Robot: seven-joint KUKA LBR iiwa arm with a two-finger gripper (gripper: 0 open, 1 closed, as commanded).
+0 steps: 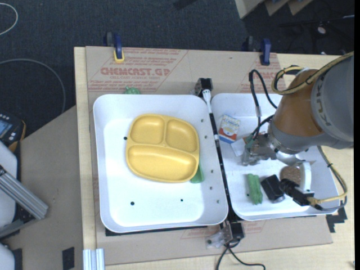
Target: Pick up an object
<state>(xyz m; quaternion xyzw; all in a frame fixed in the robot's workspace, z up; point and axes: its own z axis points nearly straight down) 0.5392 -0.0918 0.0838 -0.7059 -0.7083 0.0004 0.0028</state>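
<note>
Left bin: yellow divided plate, green piece at its rim. Right bin: carton, green block; gripper between them, whether spread or closed cannot be told. Board printed "CHEMCAST".

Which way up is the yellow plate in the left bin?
Right side up: the yellow plate shows its three hollow compartments facing upward.

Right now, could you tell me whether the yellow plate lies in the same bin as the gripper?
No: the yellow plate lies in the left-hand bin, while the gripper hangs over the right-hand bin.
</note>
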